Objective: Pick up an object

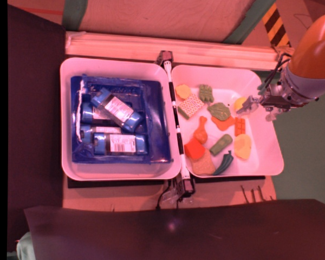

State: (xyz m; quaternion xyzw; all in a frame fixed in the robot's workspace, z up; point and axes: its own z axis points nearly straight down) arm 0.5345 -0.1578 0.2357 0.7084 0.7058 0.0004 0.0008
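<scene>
White bins sat side by side on the surface. My pincer (248, 105) hovered over the right bin (271, 161), near its upper right, just above a yellow piece (239, 103); couldn't tell if it was wide or narrow, & nothing showed between it. Below lay small toys: orange block (240, 126), yellow shell shape (242, 145), green leaf-like piece (219, 111), checkered square (190, 105), red piece (194, 148). Left bin (67, 145) held a blue tray (157, 140) w/ blue bottles (115, 108).
</scene>
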